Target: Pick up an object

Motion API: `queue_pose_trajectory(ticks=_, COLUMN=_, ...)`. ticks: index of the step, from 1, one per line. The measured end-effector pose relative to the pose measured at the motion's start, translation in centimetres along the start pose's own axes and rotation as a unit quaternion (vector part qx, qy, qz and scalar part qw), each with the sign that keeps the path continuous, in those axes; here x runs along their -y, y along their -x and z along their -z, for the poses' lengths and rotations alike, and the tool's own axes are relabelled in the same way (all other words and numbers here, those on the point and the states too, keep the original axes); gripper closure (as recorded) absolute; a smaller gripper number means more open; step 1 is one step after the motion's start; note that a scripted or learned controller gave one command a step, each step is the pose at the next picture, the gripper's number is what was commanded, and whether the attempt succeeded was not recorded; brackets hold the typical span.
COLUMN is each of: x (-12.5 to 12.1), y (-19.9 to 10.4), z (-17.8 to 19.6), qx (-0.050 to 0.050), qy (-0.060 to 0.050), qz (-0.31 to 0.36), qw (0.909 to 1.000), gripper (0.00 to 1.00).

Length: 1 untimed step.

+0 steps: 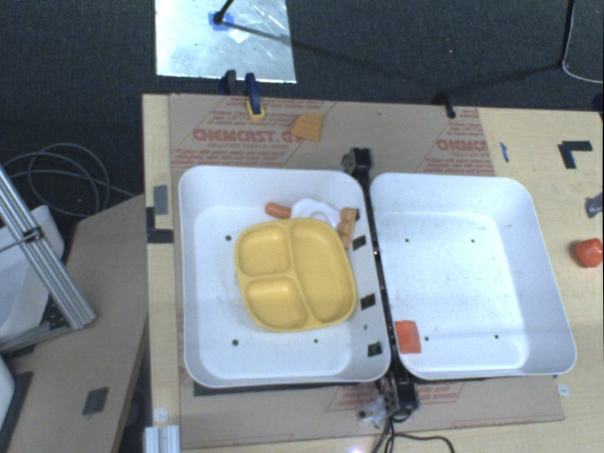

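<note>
A yellow three-compartment plate [293, 275] lies in the left bin [212, 253], filling most of its middle. Behind the plate rest a small orange sausage-shaped piece [277, 210], a white item [314, 210] partly hidden by the plate's rim, and a small tan block [347, 221] near the bin's right wall. An orange-red block [407, 336] sits in the near left corner of the right bin [472, 253].
On the bench outside the bins lie a tan piece [307, 126] behind the left bin and a red object [587, 252] at the right edge. Black clips [360, 159] join the bins along their shared wall. A shiny metal sheet [225, 26] lies beyond the bench.
</note>
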<state>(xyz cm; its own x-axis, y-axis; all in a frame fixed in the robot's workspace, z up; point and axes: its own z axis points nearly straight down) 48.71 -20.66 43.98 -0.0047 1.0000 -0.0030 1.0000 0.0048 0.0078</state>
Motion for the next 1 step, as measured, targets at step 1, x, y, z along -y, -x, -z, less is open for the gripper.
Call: queue_pose_trajectory(ticks=1, x=0.11, y=-0.07, z=-7.39, qx=-0.002, qy=-0.005, qz=-0.002, qw=1.0, gripper=0.0)
